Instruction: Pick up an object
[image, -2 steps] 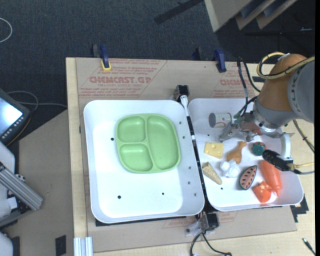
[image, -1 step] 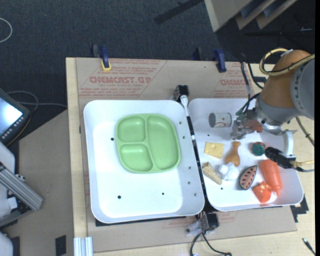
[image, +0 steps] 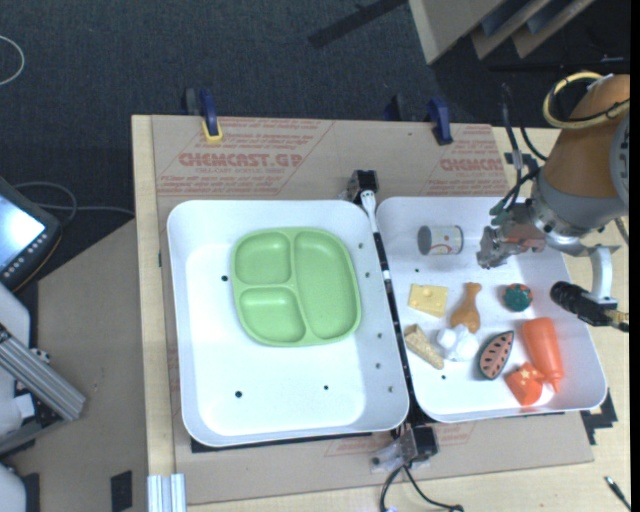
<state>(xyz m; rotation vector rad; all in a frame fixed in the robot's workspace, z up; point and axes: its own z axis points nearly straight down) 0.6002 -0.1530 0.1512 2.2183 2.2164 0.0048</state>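
a small grey cylinder (image: 440, 240) is seen lying on its side in the upper part of the right bin (image: 580, 392), apart from the end effector (image: 497, 248), which is held low just to its right; whether the end effector is released or clenched cannot be told. below are laid a cheese wedge (image: 429, 300), a chicken leg (image: 466, 307), a teal ball (image: 517, 296), a watermelon slice (image: 495, 355) and a carrot (image: 544, 349). a green divided plate (image: 296, 286) is set in the left bin (image: 200, 400) on the table (image: 150, 180).

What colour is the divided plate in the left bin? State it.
Light green, seen in the camera view: the divided plate has three compartments.
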